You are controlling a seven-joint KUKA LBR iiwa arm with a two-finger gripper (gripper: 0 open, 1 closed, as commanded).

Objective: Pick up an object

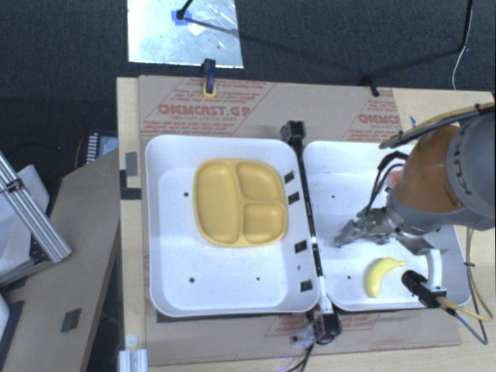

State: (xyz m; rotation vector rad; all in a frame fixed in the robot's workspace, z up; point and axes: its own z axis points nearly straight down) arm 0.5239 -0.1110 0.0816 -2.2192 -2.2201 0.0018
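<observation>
Banana (383, 274): nearest to us, flat on the floor of the right bin (341, 178) close to its near wall, with nothing touching it.
Banana axis: we read it as slanting from near-left to far-right, with the curve bowed toward the far-left.
Gripper (346, 235): low over the same bin, just beyond the banana and to the view's left of it, with its tip pointing at the left bin (174, 273). It holds nothing, and we cannot tell whether it is set wide or narrow.
Key relation: the banana lies toward us and to the view's right of the tip. They are near but apart, so we judge the next move calls for a short pull back toward the near wall, then a closing line set across the slanted axis.
Risk: the near wall is close to the banana, so in our view there is little room on that side.
Arm (435, 178): comes in from the view's right above the right bin's far half.
Surface: smooth white plastic with a few small dark holes.
Left bin: holds a yellow divided plate (239, 201) lying well apart from the gripper.
Beyond: cardboard (325, 108) under both bins, then dark floor with a metal sheet (186, 23).
</observation>
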